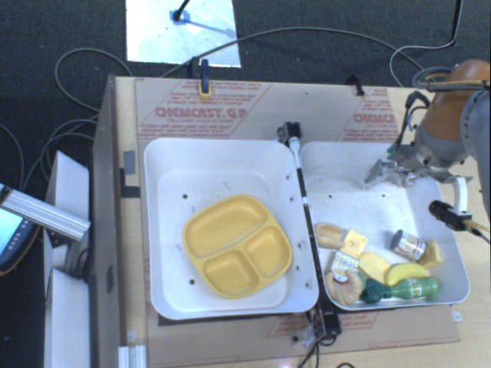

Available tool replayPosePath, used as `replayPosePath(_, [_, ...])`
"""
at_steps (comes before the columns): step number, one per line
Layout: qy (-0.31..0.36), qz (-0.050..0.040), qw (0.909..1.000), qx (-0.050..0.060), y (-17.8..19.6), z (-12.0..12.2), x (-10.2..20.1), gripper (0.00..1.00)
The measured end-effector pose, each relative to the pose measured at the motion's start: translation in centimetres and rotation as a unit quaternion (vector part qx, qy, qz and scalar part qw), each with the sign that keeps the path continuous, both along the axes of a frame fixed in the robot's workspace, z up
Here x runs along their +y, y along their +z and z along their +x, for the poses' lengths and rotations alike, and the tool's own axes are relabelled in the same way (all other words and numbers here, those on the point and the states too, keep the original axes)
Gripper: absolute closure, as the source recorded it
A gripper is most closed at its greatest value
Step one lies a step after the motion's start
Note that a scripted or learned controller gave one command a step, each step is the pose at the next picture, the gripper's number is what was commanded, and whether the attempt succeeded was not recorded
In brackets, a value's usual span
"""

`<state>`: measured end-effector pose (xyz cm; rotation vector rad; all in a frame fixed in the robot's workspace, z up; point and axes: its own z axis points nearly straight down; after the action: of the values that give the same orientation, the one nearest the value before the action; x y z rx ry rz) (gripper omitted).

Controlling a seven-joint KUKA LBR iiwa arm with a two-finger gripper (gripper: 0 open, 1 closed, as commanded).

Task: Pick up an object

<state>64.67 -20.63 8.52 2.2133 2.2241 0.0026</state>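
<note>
Two shallow white plastic bins sit side by side on a bench covered with a clear sheet printed in red lettering. The left bin (165, 205) has rounded corners and smooth, matte walls; it holds a yellow plastic tray (236, 244) with three moulded compartments, one long and two smaller, lying flat and turned at a slant.

The right bin (349, 171) has its things crowded into the near corner. A tan bread roll (328, 235) lies nearest the divider, with a yellow wedge of cheese (354, 243) touching it. Just below them are a small white packet (344, 264) and a round, pale woven disc (344, 287). A smooth curved banana (405, 271) lies beside a green bottle (410, 288) on its side, and a dark green knobbly piece (374, 290) sits at the bottle's left end. A small metal can (408, 244) lies tilted a little apart, toward the right wall.

The grey arm (453, 125), with its glossy orange band, reaches in from the right over the far part of the right bin. Its metal gripper (390, 173) hangs above bare bin floor, well apart from the pile, its fingers spread and nothing between them.
</note>
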Motion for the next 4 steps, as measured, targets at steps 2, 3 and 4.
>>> replayPosePath(2, [0.0,0.0013,1.0,0.003,0.0,2.2,0.0,0.0])
replayPosePath(3, [-0.001,0.0,1.0,0.001,0.0,0.6,0.0,0.0])
replayPosePath(4, [-0.001,0.0013,1.0,0.003,0.0,2.2,0.0,0.0])
